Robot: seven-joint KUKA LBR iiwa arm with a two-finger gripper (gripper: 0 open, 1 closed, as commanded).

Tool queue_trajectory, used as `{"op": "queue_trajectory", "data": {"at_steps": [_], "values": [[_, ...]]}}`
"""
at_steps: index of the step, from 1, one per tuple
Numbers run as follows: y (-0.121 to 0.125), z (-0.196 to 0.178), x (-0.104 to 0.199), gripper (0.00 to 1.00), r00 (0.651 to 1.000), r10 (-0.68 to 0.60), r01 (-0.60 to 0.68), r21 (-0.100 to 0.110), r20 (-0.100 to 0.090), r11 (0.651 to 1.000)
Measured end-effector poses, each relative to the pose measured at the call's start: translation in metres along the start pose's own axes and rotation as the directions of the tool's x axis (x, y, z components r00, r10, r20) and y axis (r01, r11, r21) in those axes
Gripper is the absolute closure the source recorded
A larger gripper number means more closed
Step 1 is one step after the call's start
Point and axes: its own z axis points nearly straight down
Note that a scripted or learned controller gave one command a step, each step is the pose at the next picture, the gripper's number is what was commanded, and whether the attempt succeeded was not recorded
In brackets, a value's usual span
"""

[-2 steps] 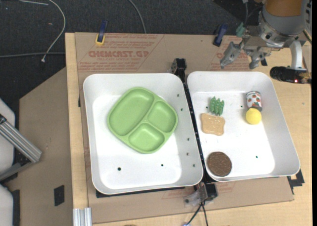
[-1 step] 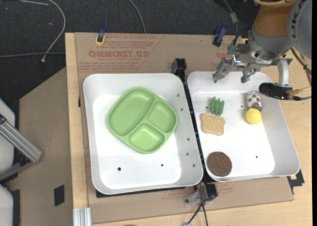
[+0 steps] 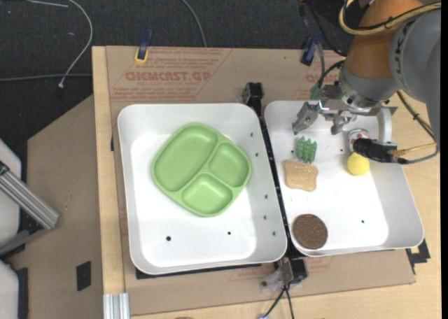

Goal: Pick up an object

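Note:
The right bin (image 3: 378, 202) holds a small green spiky piece (image 3: 305, 148), a tan bread-like slab (image 3: 300, 175), a yellow ball (image 3: 358, 164) and a round brown disc (image 3: 309, 231). My gripper (image 3: 320, 123) hangs over the bin's far left part, just beyond the green piece. Its two grey fingers (image 3: 302, 119) are spread open with nothing between them. The yellow ball lies to the gripper's right, next to a red-and-white part of the wrist.
The left bin (image 3: 140, 227) bears a green divided plate (image 3: 202, 168). A black clamp (image 3: 253, 93) sits at the far end of the seam between the bins. Cardboard (image 3: 112, 101) surrounds both bins, and cables trail from the arm at the right.

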Motion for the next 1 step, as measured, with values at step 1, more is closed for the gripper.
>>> {"op": "queue_trajectory", "data": {"at_steps": [1], "values": [[0.0029,0.0622,-0.0033,0.0,1.0,0.0,0.0,0.0,0.0,1.0]]}}
